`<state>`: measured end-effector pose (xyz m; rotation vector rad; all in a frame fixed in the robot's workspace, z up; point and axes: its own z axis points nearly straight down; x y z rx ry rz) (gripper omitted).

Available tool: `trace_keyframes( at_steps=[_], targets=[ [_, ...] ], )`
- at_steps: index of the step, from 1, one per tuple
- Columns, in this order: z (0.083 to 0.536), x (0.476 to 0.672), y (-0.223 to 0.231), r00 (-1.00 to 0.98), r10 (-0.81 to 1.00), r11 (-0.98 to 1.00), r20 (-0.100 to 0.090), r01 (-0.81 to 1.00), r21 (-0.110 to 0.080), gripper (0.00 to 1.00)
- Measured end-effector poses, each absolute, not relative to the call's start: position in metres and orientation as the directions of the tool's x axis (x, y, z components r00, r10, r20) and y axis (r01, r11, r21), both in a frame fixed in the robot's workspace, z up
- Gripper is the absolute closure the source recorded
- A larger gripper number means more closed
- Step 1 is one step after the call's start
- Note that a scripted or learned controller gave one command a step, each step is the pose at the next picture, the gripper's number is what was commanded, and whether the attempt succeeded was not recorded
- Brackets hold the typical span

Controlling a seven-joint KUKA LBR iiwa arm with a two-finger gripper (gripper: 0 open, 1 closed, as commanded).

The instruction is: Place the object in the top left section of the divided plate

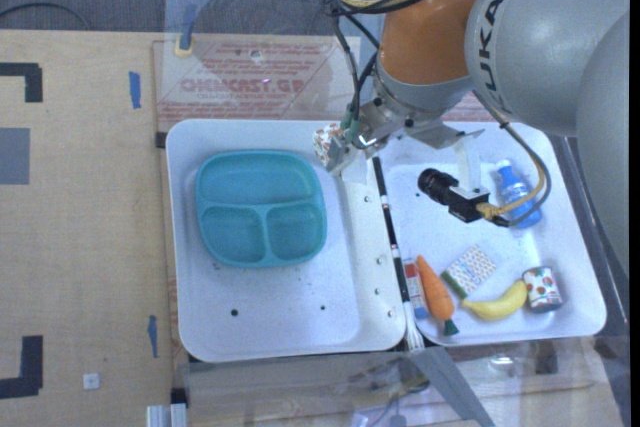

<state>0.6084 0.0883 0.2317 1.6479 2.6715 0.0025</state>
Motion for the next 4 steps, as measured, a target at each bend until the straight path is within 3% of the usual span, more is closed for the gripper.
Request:
trace_keyframes(
  at_steps=[1,2,4],
  targets=[
    [0.201,0.574,0.102,-0.604,0.797,0.604,0.001,0.797,-0.001,1.0],
    [0.212,0.564,0.072,-0.659,0.752,0.659,0.001,0.752,0.0,1.0],
    [0.208,0.59,0.093,-0.739,0.674,0.739,-0.003,0.674,0.004,1.0]
  ],
)
